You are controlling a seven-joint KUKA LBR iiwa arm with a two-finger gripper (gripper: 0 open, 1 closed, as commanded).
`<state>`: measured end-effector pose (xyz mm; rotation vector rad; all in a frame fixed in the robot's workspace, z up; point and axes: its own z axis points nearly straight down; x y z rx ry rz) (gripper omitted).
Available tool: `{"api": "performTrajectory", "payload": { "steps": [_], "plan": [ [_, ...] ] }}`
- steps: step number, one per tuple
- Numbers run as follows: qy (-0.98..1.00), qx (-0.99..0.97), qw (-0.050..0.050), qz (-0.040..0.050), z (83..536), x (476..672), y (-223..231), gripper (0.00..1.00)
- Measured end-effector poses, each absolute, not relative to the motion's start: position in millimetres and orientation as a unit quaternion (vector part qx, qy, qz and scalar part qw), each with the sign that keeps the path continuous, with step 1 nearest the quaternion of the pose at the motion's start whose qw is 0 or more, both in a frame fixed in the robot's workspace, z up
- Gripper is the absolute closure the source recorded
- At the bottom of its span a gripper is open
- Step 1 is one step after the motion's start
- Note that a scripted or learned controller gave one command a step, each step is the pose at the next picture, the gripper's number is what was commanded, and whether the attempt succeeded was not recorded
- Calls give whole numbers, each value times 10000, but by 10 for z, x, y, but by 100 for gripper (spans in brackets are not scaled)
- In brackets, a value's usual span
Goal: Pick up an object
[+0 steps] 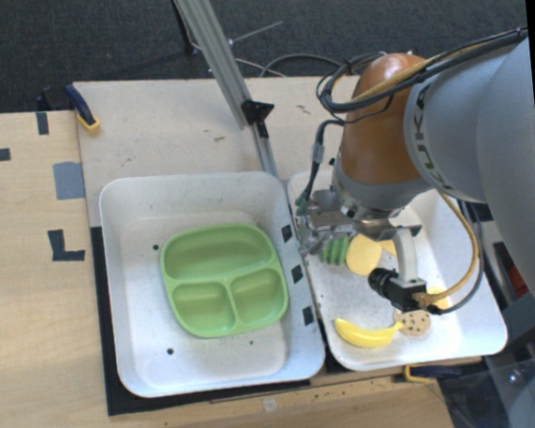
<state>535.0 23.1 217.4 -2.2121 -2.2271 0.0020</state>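
The left white bin [132, 268] bears a green three-compartment plastic tray [224, 280], lying flat and untouched. In the right white bin [476, 325], the two-finger gripper [331, 240] is down at the near-left wall, beside a green ribbed object [338, 249] and a round yellow piece [363, 255]; its state cannot be told here. A yellow plastic banana [365, 333] and a speckled cookie-like disc [413, 323] lie nearer the front. Seemingly nothing is lifted yet; grasping and raising remain.
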Motion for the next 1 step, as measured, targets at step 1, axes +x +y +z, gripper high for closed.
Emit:
{"api": "performTrajectory", "payload": {
  "steps": [1],
  "plan": [
    [-7095,-7047,13,8,2103,5388,716,100]
  ]
}}
